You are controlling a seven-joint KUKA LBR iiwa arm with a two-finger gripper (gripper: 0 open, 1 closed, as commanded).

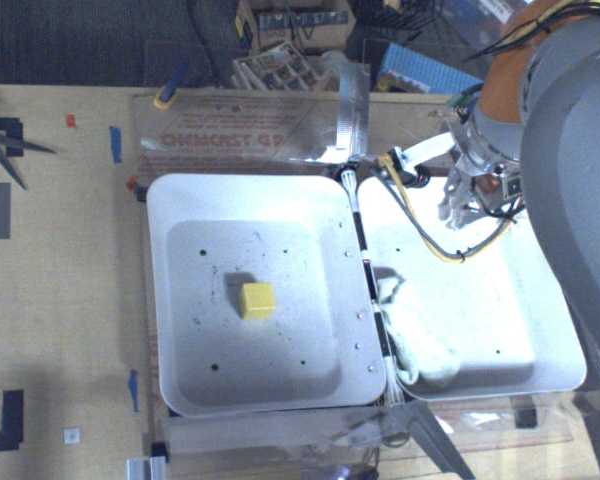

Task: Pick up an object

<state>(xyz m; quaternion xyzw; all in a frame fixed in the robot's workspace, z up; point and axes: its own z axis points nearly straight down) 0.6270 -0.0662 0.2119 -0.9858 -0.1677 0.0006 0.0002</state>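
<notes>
1. Lying side by side on the bench (60,298) are two shallow white bins, the left bin (180,203) and the right bin (550,348), their inner rims meeting along a seam down the middle
2. A pale crumpled thing (415,343), too washed out to identify, rests in the right bin against that seam
3. A yellow cable (420,226) loops from the arm (565,98) across the upper part of the right bin
4. The gripper (458,208) hangs over the upper part of the right bin, and nothing shows between its fingers; whether they are spread or closed cannot be told
5. The yellow block (258,300) sits near the middle of the left bin's floor, well apart from the gripper, to its lower left across the seam
</notes>
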